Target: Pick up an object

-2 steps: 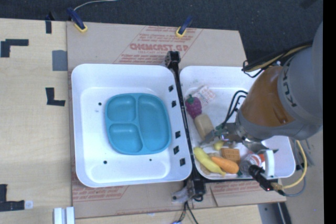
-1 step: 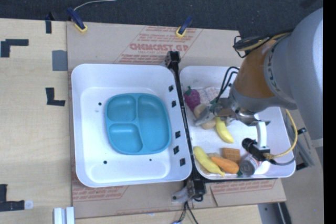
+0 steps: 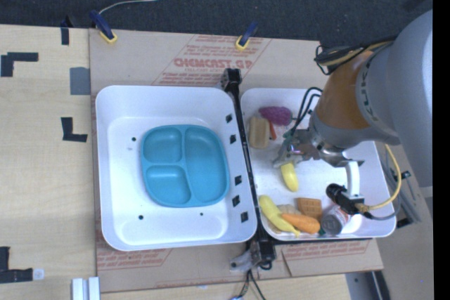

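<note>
— While the arm hangs over the right bin [image 3: 373,230], what sits closest to us?

— At the near edge lie a banana [image 3: 273,214], a carrot [image 3: 302,223] and a little cracker [image 3: 308,205]. A bit further in is a small yellow lemon [image 3: 289,177].

— Has the gripper [image 3: 292,153] got hold of it?

— Not that I can see. The tip sits just above the lemon, maybe touching it. I can't tell how wide the pincer is, and nothing looks lifted. So I think the picking up is not done yet.

— What's past it?

— A tan bread piece [image 3: 258,131] and a purple bunch of grapes [image 3: 275,114]. The left bin [image 3: 112,109] has a blue plate [image 3: 185,165].

— Any words?

— Far back, red print on the cardboard [image 3: 204,61] reads "CHEMCAST"; the smaller print is too tiny.
</note>
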